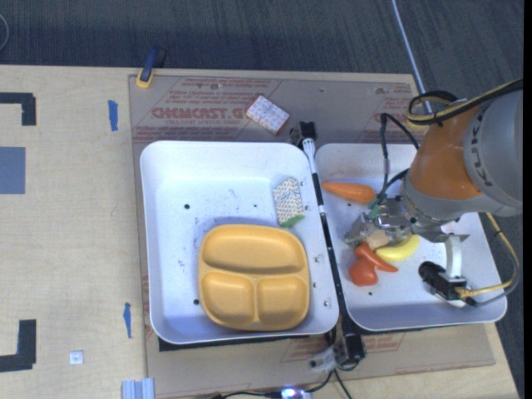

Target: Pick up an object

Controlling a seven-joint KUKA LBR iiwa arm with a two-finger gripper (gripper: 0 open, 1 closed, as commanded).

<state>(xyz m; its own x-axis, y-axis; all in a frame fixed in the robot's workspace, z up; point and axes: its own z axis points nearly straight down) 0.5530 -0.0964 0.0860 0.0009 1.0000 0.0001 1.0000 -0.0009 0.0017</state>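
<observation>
Two shallow white bins sit side by side on a cardboard sheet point(208, 110) laid over the tabletop point(66, 223).

Left bin point(166, 173): a yellow three-compartment tray point(253, 277) lies flat in the half nearer the front edge of the tabletop, close to the bin's front wall. A small patterned packet with a green edge point(288, 200) lies beyond it, against the wall shared with the right bin.

Right bin point(391, 306): an orange carrot-shaped item point(350, 191) lies toward the back, near the dividing wall. A red pepper-shaped item point(364, 268) lies near the bin's middle, touching a yellow banana-shaped item point(399, 249) on its right. A brownish piece sits between these and the gripper; its identity cannot be determined.

The arm point(465, 160) enters from the right edge, its orange band above the right bin. The gripper point(378, 223) is down inside the right bin, directly among the cluster of red, yellow and brownish items. Whether it is wide, narrow or clasping anything cannot be told; the metal parts are small and overlap the objects. A black cabled part point(440, 281) hangs over the bin's front right area.

A small patterned block point(267, 114) rests on the cardboard behind the left bin. Blue tape marks point(113, 115) sit on the tabletop's left portion.
</observation>
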